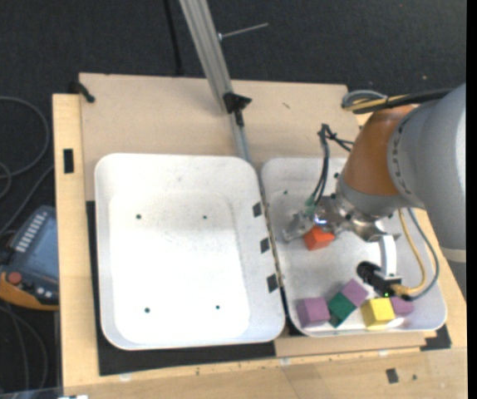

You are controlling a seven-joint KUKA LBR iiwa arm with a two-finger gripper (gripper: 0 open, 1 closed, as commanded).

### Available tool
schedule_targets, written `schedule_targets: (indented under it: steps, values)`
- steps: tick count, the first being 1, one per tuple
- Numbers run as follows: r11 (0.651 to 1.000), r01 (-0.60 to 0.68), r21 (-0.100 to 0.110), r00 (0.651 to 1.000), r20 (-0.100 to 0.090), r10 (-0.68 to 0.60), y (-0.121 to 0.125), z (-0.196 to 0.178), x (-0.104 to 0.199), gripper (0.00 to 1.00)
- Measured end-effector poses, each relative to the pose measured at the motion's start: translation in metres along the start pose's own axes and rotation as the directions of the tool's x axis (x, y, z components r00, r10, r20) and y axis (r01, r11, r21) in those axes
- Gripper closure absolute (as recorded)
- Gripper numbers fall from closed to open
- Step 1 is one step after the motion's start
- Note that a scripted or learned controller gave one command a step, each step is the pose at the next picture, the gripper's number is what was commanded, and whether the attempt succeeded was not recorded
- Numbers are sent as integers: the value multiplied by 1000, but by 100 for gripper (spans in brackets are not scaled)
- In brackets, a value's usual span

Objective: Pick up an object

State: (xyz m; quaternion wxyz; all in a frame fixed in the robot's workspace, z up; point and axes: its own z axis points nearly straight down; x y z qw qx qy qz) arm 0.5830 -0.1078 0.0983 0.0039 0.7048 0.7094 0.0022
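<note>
Blocks (344, 306) crowding right bin's (292, 181) near rim

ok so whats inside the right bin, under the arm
In the right bin: an orange block right at the gripper, and near the front edge two purple blocks, a green block and a yellow block. The arm covers the bin's far right part.

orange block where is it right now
The small orange block lies in the right-hand white bin, near the bin's middle and just under the arm's tool. It sits apart from the cluster of purple, green and yellow blocks along the bin's near edge.
</note>
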Motion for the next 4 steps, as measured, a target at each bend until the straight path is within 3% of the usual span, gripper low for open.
schedule_targets:
  steps: [1, 2, 3, 4]
  values:
    - [1000, 0, -1, 1000, -3, 0, -9, -104, 53, 0]
    - [1000, -11, 7, 1000, -1, 11, -33, 3, 6, 0]
    - [1000, -3, 2, 1000, 0, 3, 42, 1, -12, 0]
    - [1000, -3, 9, 1000, -2, 3, 19, -9, 9, 0]
